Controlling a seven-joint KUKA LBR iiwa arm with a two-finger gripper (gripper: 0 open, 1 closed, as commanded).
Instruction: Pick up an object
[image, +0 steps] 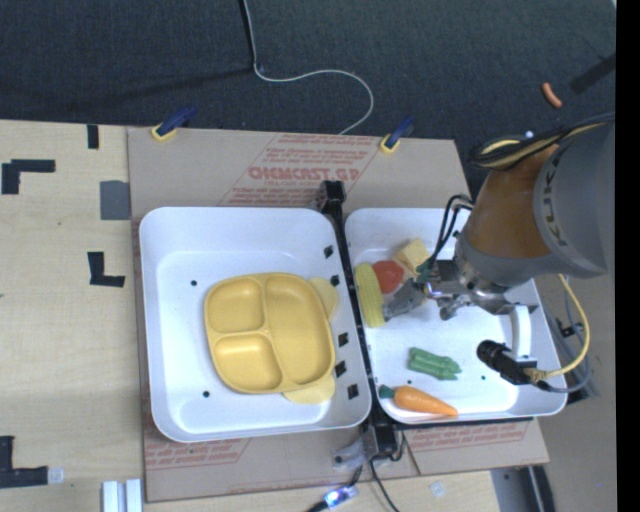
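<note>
White plastic bins sit side by side on the bench, and all the action is in the right bin (500, 400). The gripper (425, 292) hangs low over its left half, close beside a red and yellow toy (385, 272) and a yellow-green piece (370, 298) lying along the dividing wall. A pale yellow block (412, 252) rests just behind them. Nearer the front lie a green pod (434, 363) and, by the front rim, an orange carrot (424, 402), both well apart from the arm. The left bin (165, 300) carries a yellow divided tray (268, 332).

From where I stand I cannot tell how the jaws are set; dark parts blur together there, and nothing is plainly caught in them. My guess is that the arm is at the reach-and-descend step, aiming at the red and yellow cluster. The next move calls for settling squarely over one piece, since they lie crowded against the wall, then closing and lifting cleanly.
</note>
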